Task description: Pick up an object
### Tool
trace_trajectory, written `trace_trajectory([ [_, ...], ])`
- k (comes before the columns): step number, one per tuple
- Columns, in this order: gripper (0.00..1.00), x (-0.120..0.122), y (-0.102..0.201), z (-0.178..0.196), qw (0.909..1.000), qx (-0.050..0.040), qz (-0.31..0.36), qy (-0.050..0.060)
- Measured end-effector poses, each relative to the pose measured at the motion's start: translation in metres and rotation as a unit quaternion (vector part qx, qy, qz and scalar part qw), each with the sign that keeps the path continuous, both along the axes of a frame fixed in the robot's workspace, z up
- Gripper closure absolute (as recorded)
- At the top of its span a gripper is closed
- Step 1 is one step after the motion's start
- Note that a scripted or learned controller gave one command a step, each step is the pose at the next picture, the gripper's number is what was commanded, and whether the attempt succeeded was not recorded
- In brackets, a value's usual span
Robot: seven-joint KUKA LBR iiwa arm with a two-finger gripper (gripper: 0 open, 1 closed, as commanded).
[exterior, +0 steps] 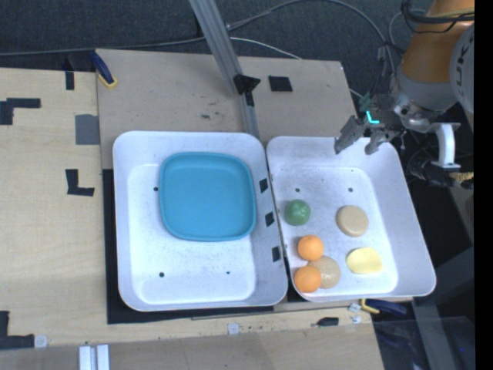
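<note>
My claw (362, 139) above the far edge of the right bin (400, 195), fingers spread apart, nothing between them, green ball (297, 212), two orange balls (310, 248), tan round piece (353, 220), yellow piece (364, 261) below in that bin, blue plate (207, 195) in the left bin (139, 276).

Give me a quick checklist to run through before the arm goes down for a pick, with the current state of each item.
1. Gripper open: ok, fingers spread with nothing between them.
2. Gripper above the right bin: ok, near its far edge.
3. Targets present: ok, green ball, tan round piece, yellow piece and two orange balls.
4. Target isolated: ok for the green ball; not ok for the orange balls, which crowd another tan piece.
5. Gripper aligned over a target: not ok.
6. Height above the bin floor: cannot tell.
</note>
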State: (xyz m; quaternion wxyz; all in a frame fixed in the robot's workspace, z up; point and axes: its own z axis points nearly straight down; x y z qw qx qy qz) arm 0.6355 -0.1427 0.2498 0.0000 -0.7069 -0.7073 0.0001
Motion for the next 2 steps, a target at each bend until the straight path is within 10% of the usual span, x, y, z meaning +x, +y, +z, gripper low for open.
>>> trace_trajectory([
  [2, 0.00, 0.001, -0.004, -0.062, 1.0000, 0.0004, 0.000, 0.003],
])
